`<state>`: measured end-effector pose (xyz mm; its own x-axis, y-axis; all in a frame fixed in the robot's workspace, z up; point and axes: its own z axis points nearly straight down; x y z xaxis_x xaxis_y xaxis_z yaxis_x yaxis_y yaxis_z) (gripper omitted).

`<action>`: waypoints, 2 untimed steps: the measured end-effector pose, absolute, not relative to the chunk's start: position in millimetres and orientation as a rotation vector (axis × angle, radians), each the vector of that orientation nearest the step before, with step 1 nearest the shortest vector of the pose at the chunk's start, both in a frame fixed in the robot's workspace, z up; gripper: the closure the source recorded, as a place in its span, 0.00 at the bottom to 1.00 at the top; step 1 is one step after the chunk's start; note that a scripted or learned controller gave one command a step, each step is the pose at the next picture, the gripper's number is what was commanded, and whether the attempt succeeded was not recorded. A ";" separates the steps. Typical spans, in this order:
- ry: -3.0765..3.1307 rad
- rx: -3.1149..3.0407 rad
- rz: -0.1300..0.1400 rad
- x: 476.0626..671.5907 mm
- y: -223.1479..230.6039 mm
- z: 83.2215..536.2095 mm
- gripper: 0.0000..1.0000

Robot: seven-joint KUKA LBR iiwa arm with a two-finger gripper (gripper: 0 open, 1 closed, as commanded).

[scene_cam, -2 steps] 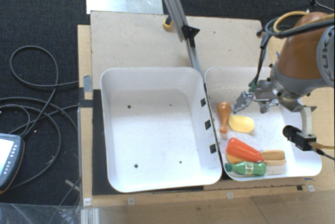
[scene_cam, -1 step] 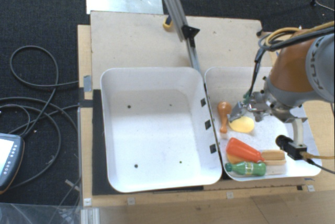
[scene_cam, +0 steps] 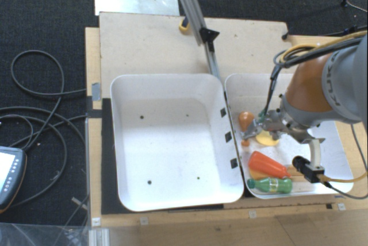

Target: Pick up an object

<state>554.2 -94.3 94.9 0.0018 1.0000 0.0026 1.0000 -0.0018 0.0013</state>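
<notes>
My gripper [scene_cam: 257, 131] hangs low in the right bin [scene_cam: 241, 87], under the orange-banded wrist. Its metal fingers [scene_cam: 250, 134] point left toward the bin's left wall. A small orange pear-shaped toy [scene_cam: 246, 119] lies just up and left of the fingertips. A flat yellow piece [scene_cam: 267, 139] sits right below the gripper, partly hidden by it. Nearer the front lie an orange-red carrot-like toy [scene_cam: 267, 165] and a green bottle [scene_cam: 271, 184] on its side.
The left bin [scene_cam: 167, 141] stands beside the right one, their walls touching at the middle. A grey slanted pole [scene_cam: 192, 6] crosses the bench behind the bins. Cables from the arm loop above the right bin's far side.
</notes>
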 end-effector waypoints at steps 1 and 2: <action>-2.222 -2.226 -0.008 555.6 -95.3 108.5 1.00; -2.232 -2.220 -0.007 564.3 -96.8 170.5 1.00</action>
<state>564.3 -96.8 170.5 -0.0057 1.0000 -0.0012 1.0000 0.0057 0.0079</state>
